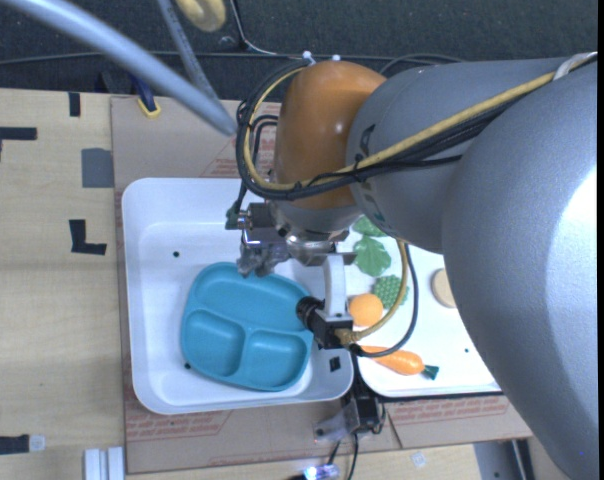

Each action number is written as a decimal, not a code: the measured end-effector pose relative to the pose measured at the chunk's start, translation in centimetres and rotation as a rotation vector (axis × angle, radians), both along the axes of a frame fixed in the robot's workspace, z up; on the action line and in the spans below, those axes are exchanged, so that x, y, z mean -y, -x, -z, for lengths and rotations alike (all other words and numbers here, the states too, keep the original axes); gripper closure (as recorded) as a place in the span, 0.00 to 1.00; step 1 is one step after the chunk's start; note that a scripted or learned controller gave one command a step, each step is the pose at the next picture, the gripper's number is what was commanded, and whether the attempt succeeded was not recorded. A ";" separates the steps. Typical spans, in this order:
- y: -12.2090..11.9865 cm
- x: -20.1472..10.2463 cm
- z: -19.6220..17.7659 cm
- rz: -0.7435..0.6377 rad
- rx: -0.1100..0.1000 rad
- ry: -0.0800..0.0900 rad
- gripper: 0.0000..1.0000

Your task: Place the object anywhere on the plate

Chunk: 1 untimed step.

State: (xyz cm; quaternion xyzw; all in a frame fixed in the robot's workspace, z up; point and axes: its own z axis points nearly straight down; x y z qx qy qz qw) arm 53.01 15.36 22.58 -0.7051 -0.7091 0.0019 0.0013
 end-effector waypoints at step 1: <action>1.9 -4.7 0.0 0.000 0.001 -0.001 1.00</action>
